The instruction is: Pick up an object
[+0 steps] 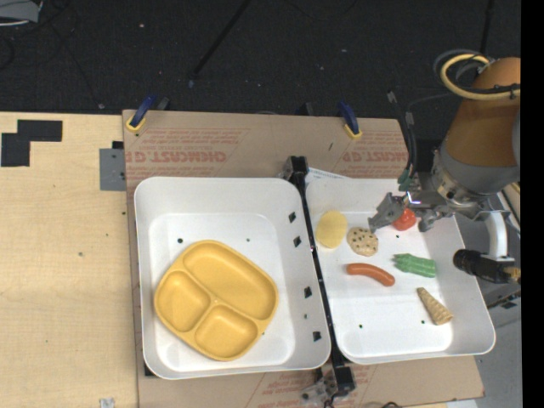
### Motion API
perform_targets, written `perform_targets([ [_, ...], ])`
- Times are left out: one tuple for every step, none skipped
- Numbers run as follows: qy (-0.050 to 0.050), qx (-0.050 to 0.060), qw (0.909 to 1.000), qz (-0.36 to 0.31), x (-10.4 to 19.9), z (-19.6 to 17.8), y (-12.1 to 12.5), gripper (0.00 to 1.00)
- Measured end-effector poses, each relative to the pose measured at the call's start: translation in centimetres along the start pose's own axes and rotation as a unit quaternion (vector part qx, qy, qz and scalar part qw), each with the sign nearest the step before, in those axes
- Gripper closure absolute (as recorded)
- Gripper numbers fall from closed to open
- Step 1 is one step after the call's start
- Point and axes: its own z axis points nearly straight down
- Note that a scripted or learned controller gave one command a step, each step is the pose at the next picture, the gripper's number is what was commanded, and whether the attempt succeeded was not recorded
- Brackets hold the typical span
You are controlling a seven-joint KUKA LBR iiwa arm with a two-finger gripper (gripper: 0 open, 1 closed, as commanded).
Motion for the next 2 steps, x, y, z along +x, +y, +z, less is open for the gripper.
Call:
perform_targets([
  [0.0,-0.003,1.0,0.0,0.0,-0.3,0.1,0.0],
  [0.0,-0.002,1.0,0.0,0.0,4.1,0.6,0.0],
])
